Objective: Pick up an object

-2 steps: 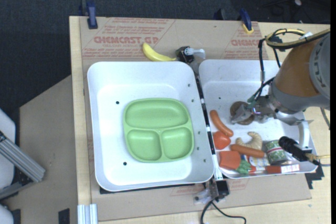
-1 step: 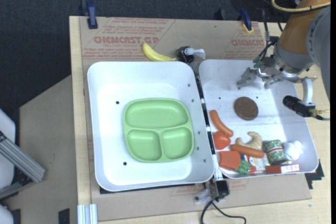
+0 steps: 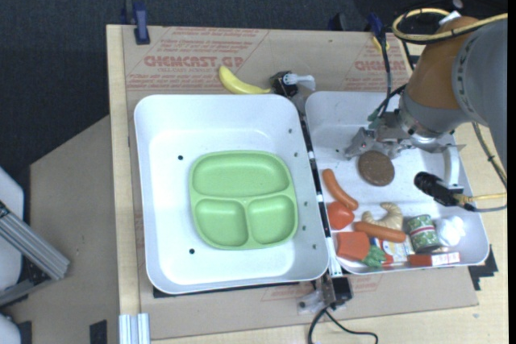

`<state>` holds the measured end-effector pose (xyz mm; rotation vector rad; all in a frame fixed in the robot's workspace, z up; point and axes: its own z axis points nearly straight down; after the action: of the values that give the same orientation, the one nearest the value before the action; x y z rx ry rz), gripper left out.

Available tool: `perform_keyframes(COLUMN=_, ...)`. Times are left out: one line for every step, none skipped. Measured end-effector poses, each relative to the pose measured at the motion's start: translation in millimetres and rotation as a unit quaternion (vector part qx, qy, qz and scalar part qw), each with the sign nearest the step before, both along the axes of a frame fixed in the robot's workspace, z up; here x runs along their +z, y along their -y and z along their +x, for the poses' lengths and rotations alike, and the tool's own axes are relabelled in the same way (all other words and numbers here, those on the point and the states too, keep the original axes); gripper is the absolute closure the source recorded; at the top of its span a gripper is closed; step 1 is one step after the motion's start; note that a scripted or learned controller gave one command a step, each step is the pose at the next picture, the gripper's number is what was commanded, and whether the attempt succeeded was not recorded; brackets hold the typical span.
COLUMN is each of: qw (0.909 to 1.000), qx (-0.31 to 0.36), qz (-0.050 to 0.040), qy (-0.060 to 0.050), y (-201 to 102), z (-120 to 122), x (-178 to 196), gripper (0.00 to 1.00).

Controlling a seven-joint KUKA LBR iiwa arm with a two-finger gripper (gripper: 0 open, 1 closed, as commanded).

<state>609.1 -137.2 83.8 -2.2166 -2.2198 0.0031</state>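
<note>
Gripper (image 3: 379,139) fingertips masked by the wrist, grip unreadable, brown disc (image 3: 376,169) partly covered beneath it, arm (image 3: 472,68) cropped at right edge, small toy pile (image 3: 387,242) overlapping, indistinct.

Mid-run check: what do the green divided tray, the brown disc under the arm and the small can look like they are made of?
Green tray: probably moulded plastic, matte, with soft rounded compartment edges and even colour. Brown disc: unclear, a dull flat brown, perhaps a plastic toy cookie or patty. Can: looks like metal or toy plastic with a printed green label; too small to settle.
</note>
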Motion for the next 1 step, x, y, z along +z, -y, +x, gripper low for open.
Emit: perform_keyframes(qw=1.0000, qx=-0.002, qz=-0.0002, qy=0.000, y=23.4, z=-39.2, x=0.7, gripper=0.00)
